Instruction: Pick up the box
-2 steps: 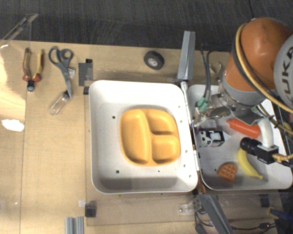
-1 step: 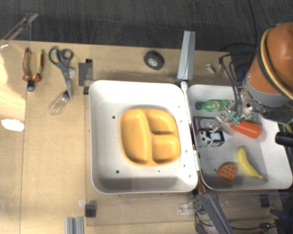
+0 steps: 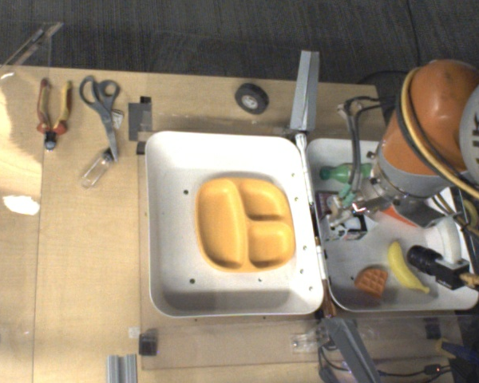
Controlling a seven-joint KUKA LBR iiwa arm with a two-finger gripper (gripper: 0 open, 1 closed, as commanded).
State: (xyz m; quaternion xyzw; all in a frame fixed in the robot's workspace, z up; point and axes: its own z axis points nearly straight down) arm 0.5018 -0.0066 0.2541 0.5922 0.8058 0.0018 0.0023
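2 white bins side by side on a wooden tabletop [image 3: 72, 294], seen from above.

In the left bin [image 3: 172, 286], at its centre, a yellow tray [image 3: 245, 222] with 3 compartments, lying flat.

Over the left half of the right bin [image 3: 343, 292], the gripper [image 3: 350, 216], reaching in from the grey arm [image 3: 419, 174] with its orange band at the right edge of the frame. Spread or pressed together: cannot tell from this angle.

Just beneath and left of the gripper, close to that bin's left wall, a small dark box [image 3: 330, 203], mostly hidden. Touching the gripper or not: cannot tell.

Above the box, a green bottle [image 3: 338, 172] on its side.

Along the lower edge of the same bin, a brown waffle [image 3: 372, 281] and, just to its right, a banana [image 3: 404, 266].

On the tabletop at upper left, red-handled pliers [image 3: 52, 110] and scissors [image 3: 104, 110]. At top centre, a roll of tape [image 3: 252, 97].
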